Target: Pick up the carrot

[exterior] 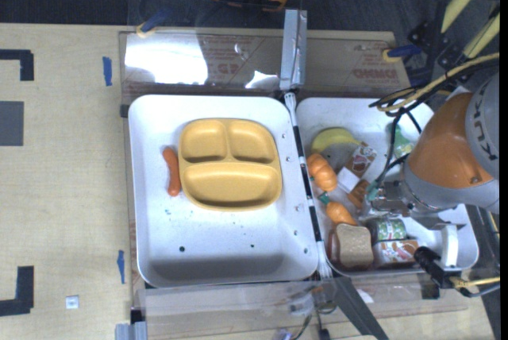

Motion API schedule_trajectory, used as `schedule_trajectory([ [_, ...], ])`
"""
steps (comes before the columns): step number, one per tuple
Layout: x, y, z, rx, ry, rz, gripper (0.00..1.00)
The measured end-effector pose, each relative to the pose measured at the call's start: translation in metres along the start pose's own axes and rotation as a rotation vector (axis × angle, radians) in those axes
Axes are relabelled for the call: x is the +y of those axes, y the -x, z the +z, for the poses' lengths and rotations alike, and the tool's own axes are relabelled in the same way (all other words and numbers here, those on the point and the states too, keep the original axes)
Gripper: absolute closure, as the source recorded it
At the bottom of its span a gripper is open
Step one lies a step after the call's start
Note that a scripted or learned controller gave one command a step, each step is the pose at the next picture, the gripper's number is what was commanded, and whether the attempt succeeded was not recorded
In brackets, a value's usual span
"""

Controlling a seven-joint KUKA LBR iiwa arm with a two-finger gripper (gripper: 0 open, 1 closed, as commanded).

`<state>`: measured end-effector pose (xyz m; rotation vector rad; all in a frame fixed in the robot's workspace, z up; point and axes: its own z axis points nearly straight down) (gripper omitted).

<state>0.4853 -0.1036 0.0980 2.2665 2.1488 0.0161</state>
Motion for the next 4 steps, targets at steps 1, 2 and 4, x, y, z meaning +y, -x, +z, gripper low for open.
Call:
schedule_trajectory([
  [1, -0.002, -0.009, 0.01, 0.003, -0.009, -0.268, 1.0],
  [2, -0.002, -0.001, 0.009, 0.007, -0.005, -0.676, 1.0],
  [4, 0.051, -0.047, -0.086, 0.008, -0.016, -0.477, 1.0],
])
